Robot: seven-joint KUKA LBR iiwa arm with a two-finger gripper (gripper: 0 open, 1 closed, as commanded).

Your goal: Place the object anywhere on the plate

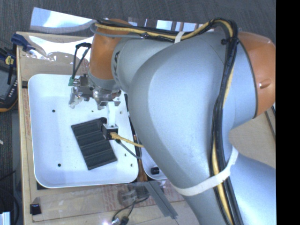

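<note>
Claw (87,99) is spread with nothing in it over the far part of the left white bin (42,125), and the black ribbed slab (93,144) lies flat just camera-side of it, long axis slanting toward the bin's near edge.

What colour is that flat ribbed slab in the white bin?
The slab is dark grey, almost black, with parallel ridges, seen in the camera view.
</note>
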